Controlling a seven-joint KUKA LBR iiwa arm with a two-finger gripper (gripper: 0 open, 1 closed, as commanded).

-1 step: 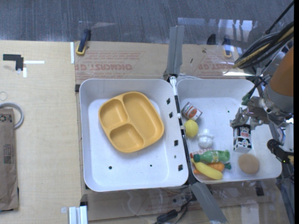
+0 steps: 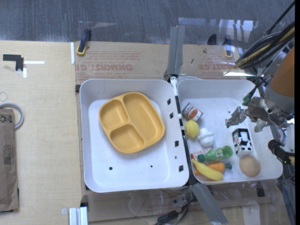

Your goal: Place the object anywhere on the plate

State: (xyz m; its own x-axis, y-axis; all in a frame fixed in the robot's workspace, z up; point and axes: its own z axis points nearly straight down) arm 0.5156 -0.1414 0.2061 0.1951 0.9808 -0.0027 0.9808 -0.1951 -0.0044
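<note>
We are at the picking stage: the plate (image 2: pixel 131 122) sits bare in the left bin (image 2: pixel 89 139), and every candidate object lies in the right bin (image 2: pixel 220 95). Our gripper (image 2: pixel 240 116) hangs over that bin's right side, just above the black-and-white carton (image 2: pixel 242 141), with nothing visible between its fingers; whether they are spread or closed we cannot tell from this angle. Nearby lie the egg (image 2: pixel 249 165), a can (image 2: pixel 191 112), a lemon (image 2: pixel 192 129), a white lump (image 2: pixel 206 136), a green bottle (image 2: pixel 216 153), a carrot (image 2: pixel 216 166) and a banana (image 2: pixel 207 171). Next, we judge, we should descend squarely onto the carton, close, lift clear of the divider and carry leftwards.
</note>
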